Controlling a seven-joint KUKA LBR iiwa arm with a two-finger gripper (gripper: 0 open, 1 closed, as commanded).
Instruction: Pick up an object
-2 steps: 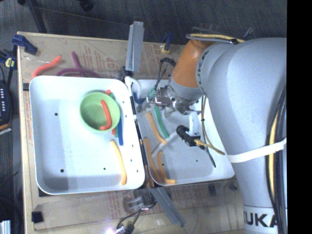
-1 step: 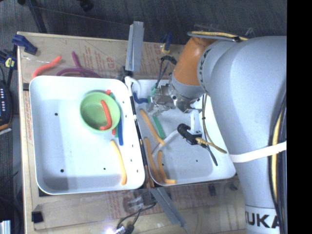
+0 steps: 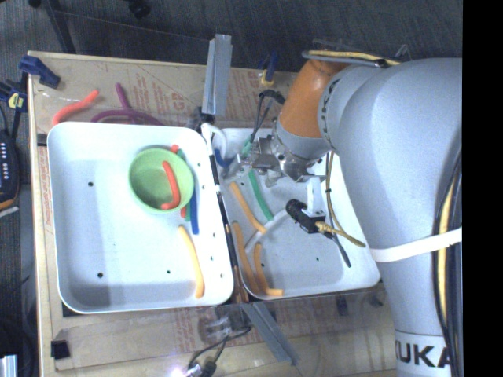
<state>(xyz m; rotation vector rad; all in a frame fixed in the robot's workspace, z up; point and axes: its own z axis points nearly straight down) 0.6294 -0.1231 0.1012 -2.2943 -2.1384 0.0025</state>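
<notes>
reaching in from the right, the grey kuka arm (image 3: 393,179) bends over the right bin (image 3: 357,277), its orange band (image 3: 302,104) tilted toward the bin's far left corner. the gripper (image 3: 263,159) sits low at that end, close to the divide between the two bins, apparently because that is where the loose pieces crowd together. whether it is spread or closed, and whether it has anything, i cannot tell: the wrist body and cables cover that part.

just below the gripper lies a green stick (image 3: 260,195), slanted across the bin floor, and beside it an orange stick (image 3: 246,208) and a pale white stick (image 3: 263,228). a longer orange stick (image 3: 250,267) runs along the bin's left wall down to the near corner. any of these could be the object to pick; the green one is nearest the tool, so it reads as the likely target.

the left bin (image 3: 94,234) holds a green bowl (image 3: 161,181) with a red curved piece (image 3: 170,183) resting in it, a blue stick (image 3: 194,210) and a yellow stick (image 3: 194,265) lying by the right wall. these are well apart from the gripper and seem not in play.

the sticks lie flat and thin against the floor, so a grasp likely needs a straight descent across a stick's width.
</notes>
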